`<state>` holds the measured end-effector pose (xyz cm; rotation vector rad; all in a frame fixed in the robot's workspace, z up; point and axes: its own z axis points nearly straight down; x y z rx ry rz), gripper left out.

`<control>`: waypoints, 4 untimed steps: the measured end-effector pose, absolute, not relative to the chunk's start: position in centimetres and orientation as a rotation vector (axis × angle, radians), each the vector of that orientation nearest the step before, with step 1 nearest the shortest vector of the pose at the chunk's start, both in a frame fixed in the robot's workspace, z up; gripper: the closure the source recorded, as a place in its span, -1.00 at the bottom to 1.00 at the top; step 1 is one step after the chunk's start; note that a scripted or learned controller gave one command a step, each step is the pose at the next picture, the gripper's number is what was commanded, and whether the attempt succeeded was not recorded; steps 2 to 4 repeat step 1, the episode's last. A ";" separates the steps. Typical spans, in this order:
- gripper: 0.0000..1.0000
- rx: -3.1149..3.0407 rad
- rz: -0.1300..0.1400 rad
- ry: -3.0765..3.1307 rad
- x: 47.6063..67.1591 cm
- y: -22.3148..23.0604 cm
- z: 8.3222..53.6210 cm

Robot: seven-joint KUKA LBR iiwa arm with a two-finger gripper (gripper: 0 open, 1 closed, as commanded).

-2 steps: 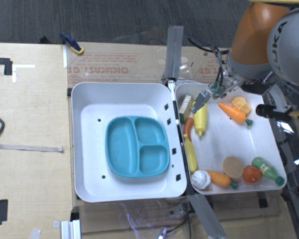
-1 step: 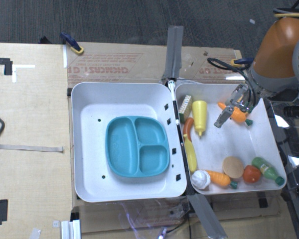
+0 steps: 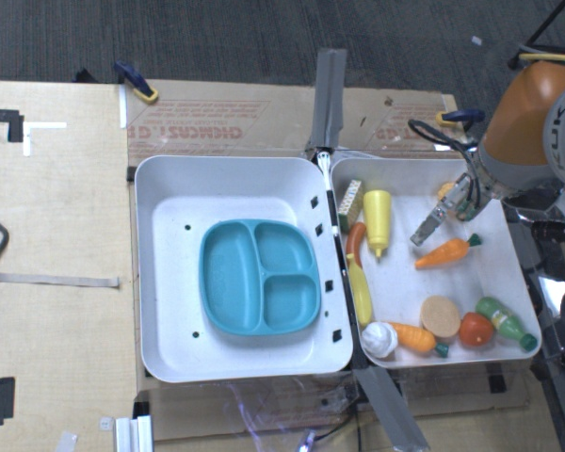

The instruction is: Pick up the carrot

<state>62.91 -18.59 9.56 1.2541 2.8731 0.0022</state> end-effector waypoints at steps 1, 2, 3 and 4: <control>-1.00 1.329 0.000 2.843 57.4 -16.3 9.3; -1.00 1.329 0.000 2.843 57.4 -16.3 9.3; -1.00 1.329 0.000 2.843 57.4 -16.3 9.3; -1.00 1.329 0.000 2.843 57.4 -16.3 9.3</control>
